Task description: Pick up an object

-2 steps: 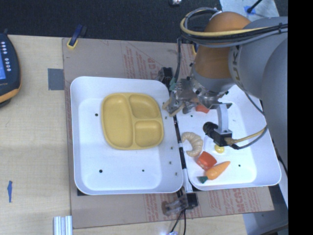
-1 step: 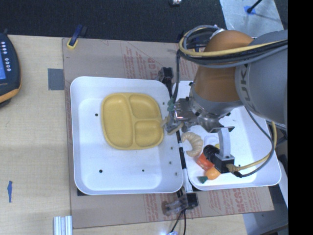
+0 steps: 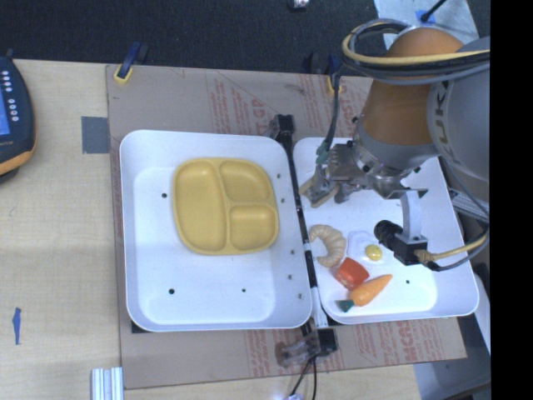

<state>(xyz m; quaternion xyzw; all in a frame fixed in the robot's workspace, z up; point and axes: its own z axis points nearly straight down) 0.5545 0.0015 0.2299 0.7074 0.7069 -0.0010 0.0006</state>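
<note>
Wood-toned bench (image 3: pixel 58 248) fills most of the frame, with a brown cardboard sheet (image 3: pixel 208 98) laid over its middle and a dark floor along the top edge. On that sheet sit two shallow white bins side by side: the left bin (image 3: pixel 150 307) takes the centre of the frame and carries a yellow divided plate (image 3: pixel 223 204) in its upper half, while the right bin (image 3: pixel 433 302) lies at the right and is partly covered by the arm. The arm (image 3: pixel 416 90), grey with a broad orange band, comes in from the upper right and hangs over the top half of the right bin. Its tool (image 3: pixel 329 182) sits low over the upper left corner of that bin, close to the divider between the two bins; from this angle I cannot tell how the tool is set, and nothing can be made out in its grasp. The pickable things are gathered below it, in the lower part of the right bin: a pale curved croissant (image 3: pixel 329 242) nearest, a red pepper piece (image 3: pixel 352 272) just beneath that, a carrot (image 3: pixel 369 290) slanting up to the right near the bin's lower edge, and a small yellow piece (image 3: pixel 372 253) to the right. So everything lies below the tool in the frame, slightly rightward, and the croissant looks the shortest reach, its curve running roughly across the frame. A black bracket (image 3: pixel 398 238) on the arm sits close beside the yellow piece and could crowd a grasp there.
</note>
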